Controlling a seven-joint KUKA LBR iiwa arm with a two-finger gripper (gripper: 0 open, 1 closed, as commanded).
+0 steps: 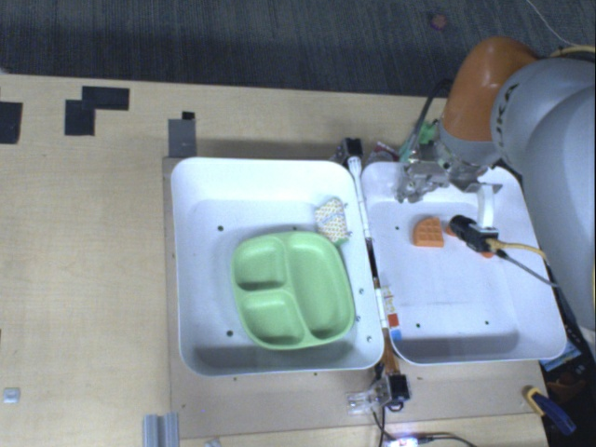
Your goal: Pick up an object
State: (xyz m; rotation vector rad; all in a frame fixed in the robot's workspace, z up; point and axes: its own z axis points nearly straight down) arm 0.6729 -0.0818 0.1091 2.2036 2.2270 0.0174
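Hand (413, 186) low at far left corner of right bin (466, 329); open or closed: cannot tell. Orange waffle piece (428, 232) flat in same bin, near hand, apart. Green divided plate (293, 289) in left bin (200, 250), patterned cloth (331, 217) touching its far edge.

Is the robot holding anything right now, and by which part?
Nothing seems held: the gripper sits apart from the small orange square piece lying in the right white bin.
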